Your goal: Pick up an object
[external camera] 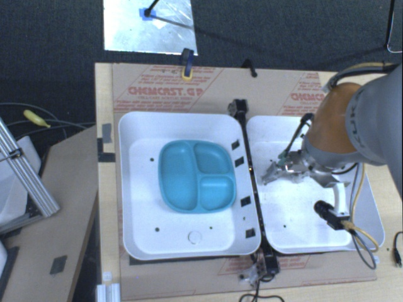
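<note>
Partly hidden end effector (pixel 272 172), rt bin (pixel 277 231)

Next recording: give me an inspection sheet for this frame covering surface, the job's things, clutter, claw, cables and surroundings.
Surface: cardboard-covered bench bearing two white bins, left bin and right bin.
Job's things: blue divided plate lying flat in the left bin; a small round item near that bin's front edge, too small to identify.
Clutter: nothing seen in the right bin.
Claw: claw low over the right bin's left part, nothing visible between its fingers; open or shut unclear.
Cables: black and yellow leads looping at the right bin's front right.
Surroundings: shiny sheet behind the bench; metal frame at left.
</note>
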You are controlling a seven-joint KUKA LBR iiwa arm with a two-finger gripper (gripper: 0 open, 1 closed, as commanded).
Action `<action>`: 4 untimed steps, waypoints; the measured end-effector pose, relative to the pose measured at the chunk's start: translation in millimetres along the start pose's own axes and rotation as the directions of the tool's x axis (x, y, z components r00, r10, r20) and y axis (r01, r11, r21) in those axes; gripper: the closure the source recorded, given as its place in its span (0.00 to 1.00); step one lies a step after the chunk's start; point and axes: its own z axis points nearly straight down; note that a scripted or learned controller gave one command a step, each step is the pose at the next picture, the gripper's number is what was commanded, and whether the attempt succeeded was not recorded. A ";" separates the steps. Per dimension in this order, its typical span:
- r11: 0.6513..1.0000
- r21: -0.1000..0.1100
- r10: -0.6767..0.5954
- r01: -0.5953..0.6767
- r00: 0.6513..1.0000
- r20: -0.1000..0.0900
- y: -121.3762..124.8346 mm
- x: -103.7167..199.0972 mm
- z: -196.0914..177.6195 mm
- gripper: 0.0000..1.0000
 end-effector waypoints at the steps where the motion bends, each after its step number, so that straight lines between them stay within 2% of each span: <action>1: 1.000 0.007 0.012 -0.012 1.000 0.004 -6.2 72.4 -71.7 0.00; 2: 1.000 -0.012 0.005 -0.005 1.000 0.000 -56.3 101.7 -262.3 0.00; 3: 1.000 0.009 -0.002 0.002 1.000 -0.001 -60.0 223.7 -212.6 0.00; 4: 1.000 0.007 0.006 -0.006 1.000 0.003 -13.0 255.9 -170.2 0.00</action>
